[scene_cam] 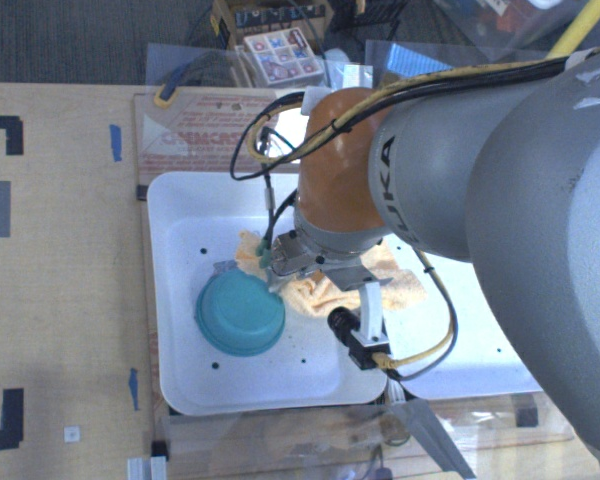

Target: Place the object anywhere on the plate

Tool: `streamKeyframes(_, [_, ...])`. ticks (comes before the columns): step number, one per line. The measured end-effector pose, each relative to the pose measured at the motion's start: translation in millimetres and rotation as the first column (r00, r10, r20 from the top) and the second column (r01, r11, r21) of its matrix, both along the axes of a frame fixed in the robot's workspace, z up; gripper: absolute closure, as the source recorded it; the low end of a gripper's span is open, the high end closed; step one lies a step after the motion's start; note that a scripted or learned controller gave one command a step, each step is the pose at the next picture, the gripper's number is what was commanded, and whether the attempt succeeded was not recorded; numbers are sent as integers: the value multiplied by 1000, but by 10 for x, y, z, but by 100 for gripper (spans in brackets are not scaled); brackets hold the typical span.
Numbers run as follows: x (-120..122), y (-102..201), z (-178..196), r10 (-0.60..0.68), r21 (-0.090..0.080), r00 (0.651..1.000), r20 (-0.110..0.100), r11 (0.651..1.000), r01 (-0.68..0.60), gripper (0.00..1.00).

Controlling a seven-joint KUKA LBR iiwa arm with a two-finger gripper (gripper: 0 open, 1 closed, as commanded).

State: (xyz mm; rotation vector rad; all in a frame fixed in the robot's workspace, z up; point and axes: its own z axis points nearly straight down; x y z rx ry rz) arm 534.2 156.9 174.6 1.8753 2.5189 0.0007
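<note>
Jaws hidden; "KUKA" on arm (450,158)

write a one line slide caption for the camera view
KUKA arm's gripper over the left white bin, beside an upturned teal plate and crumpled yellow cloth.

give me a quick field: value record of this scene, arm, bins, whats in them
arm: grey KUKA arm with orange band, reaching in from the right, over the left bin
gripper: low over the left bin, beside the plate's upper right edge; fingers hidden
left bin: white, shallow
plate: teal, round, looks upside down, lower left part of the left bin
cloth: crumpled yellowish cloth, right of the plate, partly under the wrist, reaching toward the right bin
right bin: white, mostly covered by the arm
task state: cloth not on the plate
</note>
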Motion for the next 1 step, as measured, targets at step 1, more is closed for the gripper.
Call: streamKeyframes(1, [2,-3,3,-1,0,1000,0,1000,1,0])
